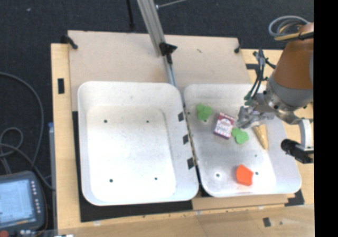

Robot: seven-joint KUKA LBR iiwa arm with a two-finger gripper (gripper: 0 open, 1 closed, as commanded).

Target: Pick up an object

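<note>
No legible text; printing on the small purple-and-white box (224, 125) too blurred to read

A pale wooden bench (63, 125) is sitting on dark speckled carpet floor (31, 3), while a slanted aluminium rail (145, 3) is crossing overhead.

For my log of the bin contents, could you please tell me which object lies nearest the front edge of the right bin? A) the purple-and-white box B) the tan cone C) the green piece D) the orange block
D: the orange block sits lowest in the right bin, below the others.
</note>
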